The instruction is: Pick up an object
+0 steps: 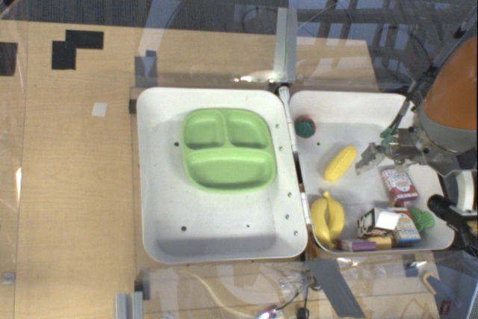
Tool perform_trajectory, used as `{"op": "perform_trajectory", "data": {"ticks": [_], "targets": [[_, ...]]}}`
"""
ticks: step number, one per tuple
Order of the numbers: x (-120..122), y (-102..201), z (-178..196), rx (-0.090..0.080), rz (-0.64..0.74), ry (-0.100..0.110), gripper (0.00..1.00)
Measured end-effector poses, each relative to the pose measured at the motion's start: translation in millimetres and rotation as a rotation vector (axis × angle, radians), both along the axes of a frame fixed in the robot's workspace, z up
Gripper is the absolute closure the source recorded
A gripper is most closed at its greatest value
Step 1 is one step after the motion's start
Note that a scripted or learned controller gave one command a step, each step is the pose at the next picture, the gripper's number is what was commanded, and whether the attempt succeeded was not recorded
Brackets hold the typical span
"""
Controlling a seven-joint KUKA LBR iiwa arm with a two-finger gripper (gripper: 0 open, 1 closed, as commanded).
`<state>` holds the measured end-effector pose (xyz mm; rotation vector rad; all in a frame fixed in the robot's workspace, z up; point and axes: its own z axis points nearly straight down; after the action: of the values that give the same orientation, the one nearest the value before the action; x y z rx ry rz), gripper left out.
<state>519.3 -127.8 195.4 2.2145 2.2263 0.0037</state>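
On the tabletop (pixel 67 160), the left shallow white bin (pixel 160 235) holds a green plastic divided plate (pixel 226 148), while the right shallow white bin (pixel 351 110) holds a small green-and-red ball (pixel 304 127), a yellow toy corn cob (pixel 340 163), a yellow toy banana bunch (pixel 327 217), a red-and-white packet (pixel 398 186) and small boxes (pixel 387 228). The corn cob, lying clear mid-bin just left of the gripper (pixel 371 157), looks light, stiff and slightly slippery, best pinched across its middle. The jaws appear apart and hold nothing.
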Motion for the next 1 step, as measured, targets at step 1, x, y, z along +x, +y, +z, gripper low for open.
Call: {"op": "perform_trajectory", "data": {"ticks": [1], "targets": [[62.1, 18.4, -104.5, -0.003, 0.004, -0.015, 0.0]]}}
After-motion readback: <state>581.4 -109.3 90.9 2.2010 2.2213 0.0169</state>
